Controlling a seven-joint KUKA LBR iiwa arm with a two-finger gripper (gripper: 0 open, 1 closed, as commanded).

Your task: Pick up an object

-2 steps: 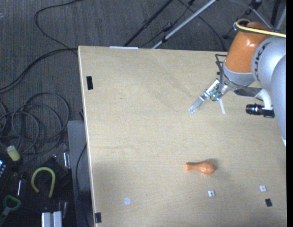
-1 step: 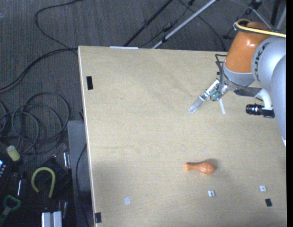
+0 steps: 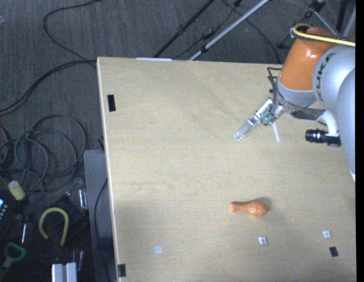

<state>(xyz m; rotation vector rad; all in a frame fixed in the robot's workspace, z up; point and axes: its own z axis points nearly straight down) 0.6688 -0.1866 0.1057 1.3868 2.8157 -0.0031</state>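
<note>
An orange pear-shaped object (image 3: 250,208) lies on its side on the tan board (image 3: 170,157), narrow end pointing left, in the lower right part. My gripper (image 3: 257,137) hangs above the board at the right, well behind the object and apart from it. Its two fingers are spread: one finger (image 3: 245,130) points down-left, the other is a thin white one at the right. Nothing sits between them. The grey arm with its orange band (image 3: 302,63) comes in from the right edge.
Small black and white markers (image 3: 262,239) dot the board near its front right and left edge. The board's left edge (image 3: 105,157) drops to a floor with cables, stands and tools.
</note>
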